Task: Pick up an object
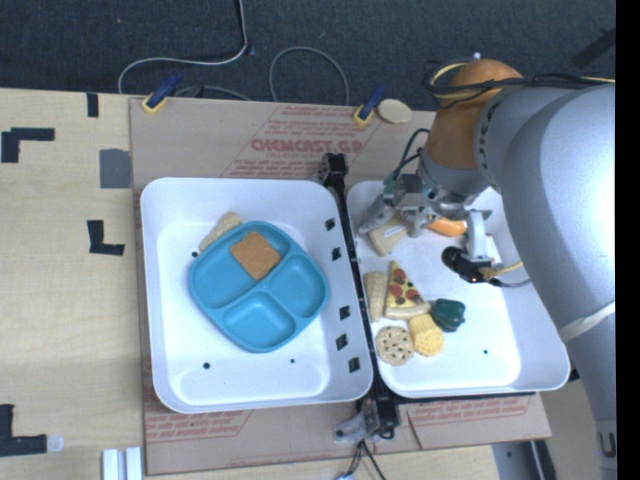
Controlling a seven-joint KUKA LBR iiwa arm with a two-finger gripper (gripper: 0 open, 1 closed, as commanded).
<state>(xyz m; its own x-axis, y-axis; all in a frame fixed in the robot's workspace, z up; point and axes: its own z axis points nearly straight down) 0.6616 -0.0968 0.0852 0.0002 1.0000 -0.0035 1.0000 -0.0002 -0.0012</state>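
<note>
My gripper [408,208] is low over the back left part of the right bin [500,363], under the orange band of the arm. Right beneath it lie a pale beige wedge [385,237] and an orange carrot piece [446,226]. Whether the wedge is between the jaws is hidden by the wrist. Toward the front of this bin lie a pizza slice [404,290], a ridged cracker [375,293], a chip cookie [393,344], a yellow lumpy piece [428,338] and a dark green pepper [448,313].
The left bin [170,298] holds a blue divided plate [262,298] with a brown toast square [256,255] on it and a beige piece [221,230] at its back edge. The arm's grey body [560,168] covers the right bin's right side. Cables run behind the bins.
</note>
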